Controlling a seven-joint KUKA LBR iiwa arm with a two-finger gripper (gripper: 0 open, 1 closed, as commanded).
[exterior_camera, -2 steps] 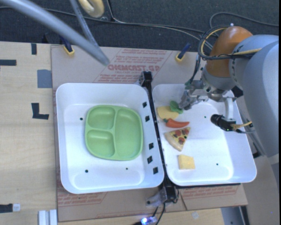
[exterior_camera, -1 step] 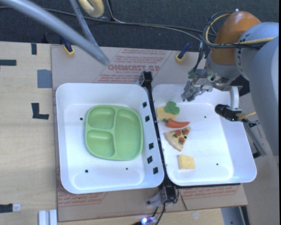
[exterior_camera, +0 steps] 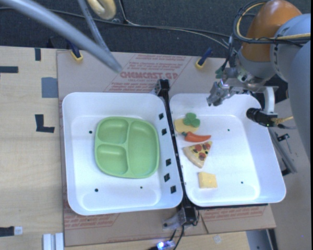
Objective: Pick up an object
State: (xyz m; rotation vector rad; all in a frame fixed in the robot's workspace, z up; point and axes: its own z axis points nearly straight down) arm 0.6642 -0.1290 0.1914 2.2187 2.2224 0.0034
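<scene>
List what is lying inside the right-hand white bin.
The right bin holds four toy foods: a yellow piece topped with green, an orange-red carrot-like piece, a pizza slice and a yellow block. The gripper covers part of the bin's far rim.

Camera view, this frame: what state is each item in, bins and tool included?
Green three-compartment plastic plate: flat in the left white bin.
Toy pizza slice: lying in the right white bin.
Orange toy carrot: lying above the pizza slice.
Yellow cheese block: lying apart, nearest the front.
Tool: over the right bin's far rim, holding nothing visible.
</scene>
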